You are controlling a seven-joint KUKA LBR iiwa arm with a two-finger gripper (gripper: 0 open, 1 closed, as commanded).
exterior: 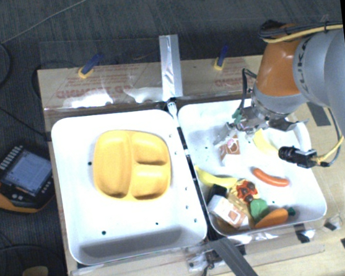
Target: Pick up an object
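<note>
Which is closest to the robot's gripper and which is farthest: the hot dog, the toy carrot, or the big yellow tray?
Measured from the gripper in the camera view:
1. The hot dog, just below it in the right bin.
2. The toy carrot, at the right bin's bottom edge.
3. The yellow tray, away in the left bin.

- On your left, a handheld pendant [24, 174] lies on the dark floor [2, 74].
- Two blue-and-yellow clamps [90, 65] grip the bench's [60, 85] far edge.

camera view: fixed overhead | slanted down | covers left bin [79, 239], right bin [314, 201]
</note>
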